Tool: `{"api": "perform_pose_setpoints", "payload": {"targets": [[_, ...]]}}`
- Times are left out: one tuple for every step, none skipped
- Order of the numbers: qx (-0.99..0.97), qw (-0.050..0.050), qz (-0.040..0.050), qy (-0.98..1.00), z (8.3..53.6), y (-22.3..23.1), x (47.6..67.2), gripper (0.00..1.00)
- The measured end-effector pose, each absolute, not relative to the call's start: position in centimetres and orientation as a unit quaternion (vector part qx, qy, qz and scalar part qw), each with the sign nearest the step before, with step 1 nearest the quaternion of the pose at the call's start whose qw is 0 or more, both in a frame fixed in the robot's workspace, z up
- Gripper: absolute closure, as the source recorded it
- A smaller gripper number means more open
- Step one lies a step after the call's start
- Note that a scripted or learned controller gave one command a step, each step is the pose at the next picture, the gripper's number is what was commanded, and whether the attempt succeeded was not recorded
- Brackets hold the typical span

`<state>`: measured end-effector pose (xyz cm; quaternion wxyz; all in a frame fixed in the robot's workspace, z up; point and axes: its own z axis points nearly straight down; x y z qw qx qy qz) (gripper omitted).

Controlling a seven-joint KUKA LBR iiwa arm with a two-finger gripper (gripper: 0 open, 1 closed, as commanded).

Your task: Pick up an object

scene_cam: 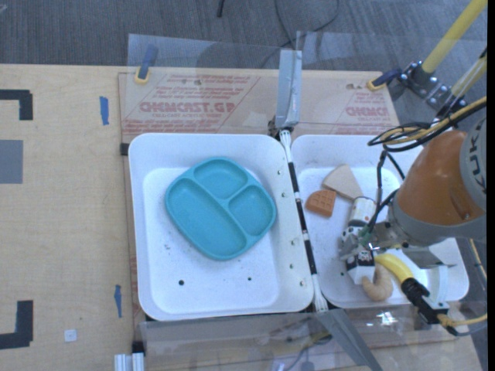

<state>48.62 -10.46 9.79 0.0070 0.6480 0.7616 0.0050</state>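
Nearest the camera, the banana [393, 267] lies in the right bin [309, 154], long axis slanting toward its near-right corner, immediately right of the tool [357, 247], whose grip state cannot be determined.

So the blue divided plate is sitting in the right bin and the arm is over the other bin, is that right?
Not quite. The camera view shows the blue divided plate in the left bin. The arm is over the other bin, the right bin.
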Motion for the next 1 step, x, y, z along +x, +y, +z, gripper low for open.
{"api": "perform_pose_setpoints", "payload": {"targets": [[0.68,-0.001,-0.001,0.733,18.3,-5.02,57.54,1.0]]}}
